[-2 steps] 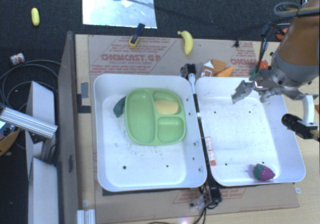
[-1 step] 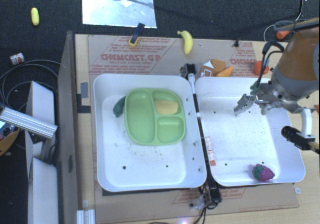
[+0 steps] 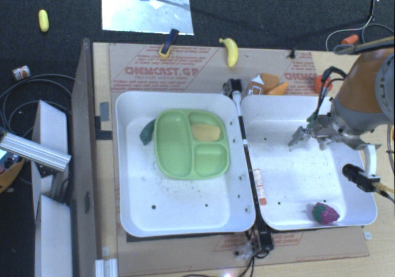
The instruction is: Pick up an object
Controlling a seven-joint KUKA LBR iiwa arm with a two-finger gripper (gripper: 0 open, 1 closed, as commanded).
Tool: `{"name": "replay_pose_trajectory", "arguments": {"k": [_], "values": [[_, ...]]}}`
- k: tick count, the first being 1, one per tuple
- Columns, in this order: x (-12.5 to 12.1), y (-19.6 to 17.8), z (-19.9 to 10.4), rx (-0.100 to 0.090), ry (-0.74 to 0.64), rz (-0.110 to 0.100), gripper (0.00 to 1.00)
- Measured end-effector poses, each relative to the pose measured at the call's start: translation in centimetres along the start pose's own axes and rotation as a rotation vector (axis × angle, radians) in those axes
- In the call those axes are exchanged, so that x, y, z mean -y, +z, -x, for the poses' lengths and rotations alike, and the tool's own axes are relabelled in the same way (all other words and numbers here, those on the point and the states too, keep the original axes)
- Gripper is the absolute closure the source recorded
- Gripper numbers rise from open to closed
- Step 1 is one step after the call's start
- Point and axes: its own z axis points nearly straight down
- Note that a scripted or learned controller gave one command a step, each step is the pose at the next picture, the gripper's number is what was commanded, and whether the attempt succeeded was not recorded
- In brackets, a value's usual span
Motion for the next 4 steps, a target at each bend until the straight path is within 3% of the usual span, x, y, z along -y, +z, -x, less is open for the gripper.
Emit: {"name": "replay_pose_trajectory", "arguments": {"k": [1, 2, 3, 4], "values": [[4.8, -6.0, -0.6, -0.001, 0.0, 0.004, 0.0], [4.1, 3.0, 3.1, -0.001, 0.001, -0.003, 0.0], [3.9, 1.5, 2.9, 0.0, -0.003, 0.004, 1.0], [3.9, 1.5, 2.9, 0.0, -0.003, 0.004, 0.0]]}}
